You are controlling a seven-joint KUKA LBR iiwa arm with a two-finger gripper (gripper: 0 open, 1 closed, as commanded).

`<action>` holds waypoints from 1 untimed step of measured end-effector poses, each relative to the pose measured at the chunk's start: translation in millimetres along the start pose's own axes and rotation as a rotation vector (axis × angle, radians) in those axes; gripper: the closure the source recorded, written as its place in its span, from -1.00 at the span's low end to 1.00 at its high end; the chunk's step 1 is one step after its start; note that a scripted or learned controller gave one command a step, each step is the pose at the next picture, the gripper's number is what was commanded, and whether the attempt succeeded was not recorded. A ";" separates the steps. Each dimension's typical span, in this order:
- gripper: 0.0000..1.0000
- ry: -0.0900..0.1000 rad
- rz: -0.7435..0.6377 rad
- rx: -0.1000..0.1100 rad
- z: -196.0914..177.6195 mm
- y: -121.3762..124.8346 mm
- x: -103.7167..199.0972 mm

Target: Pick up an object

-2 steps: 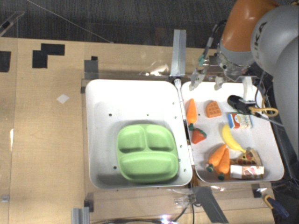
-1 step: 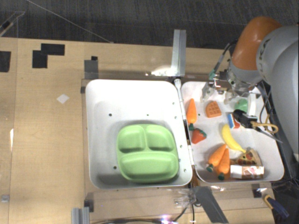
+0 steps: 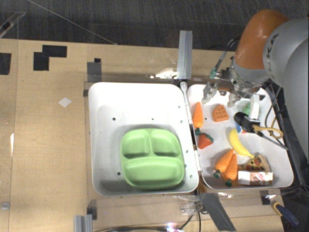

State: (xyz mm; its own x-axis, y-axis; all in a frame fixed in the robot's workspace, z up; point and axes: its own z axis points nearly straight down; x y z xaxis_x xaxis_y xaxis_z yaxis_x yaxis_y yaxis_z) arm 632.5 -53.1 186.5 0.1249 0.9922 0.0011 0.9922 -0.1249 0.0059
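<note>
Waffle [image 3: 220, 113] lies on the floor of the right bin [image 3: 288, 168], just below the gripper [image 3: 219, 96], and you can see its fingers [image 3: 206, 94] spread apart with nothing between them. They hang over the bin's upper part, one tip near the divider side, the other beside a green-and-white item (too blurred to name). Outward from there you have an upright carrot [image 3: 198, 115], a strawberry [image 3: 204, 140], a banana [image 3: 238, 142], two more carrots [image 3: 227, 164] and a small carton [image 3: 256, 177] along the lower edge. In the left bin [image 3: 104, 115] sits a green divided tray [image 3: 152, 157]. Both bins rest on the wooden surface [image 3: 43, 144].
</note>
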 end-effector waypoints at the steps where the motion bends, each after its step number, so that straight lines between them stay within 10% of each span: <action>1: -1.00 -0.001 -0.040 0.000 78.8 -0.3 -39.4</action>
State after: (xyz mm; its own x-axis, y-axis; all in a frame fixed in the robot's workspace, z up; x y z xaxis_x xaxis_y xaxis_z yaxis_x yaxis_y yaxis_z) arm 627.7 -92.1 107.7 0.0847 0.9964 0.0001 0.9964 -0.0847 0.0059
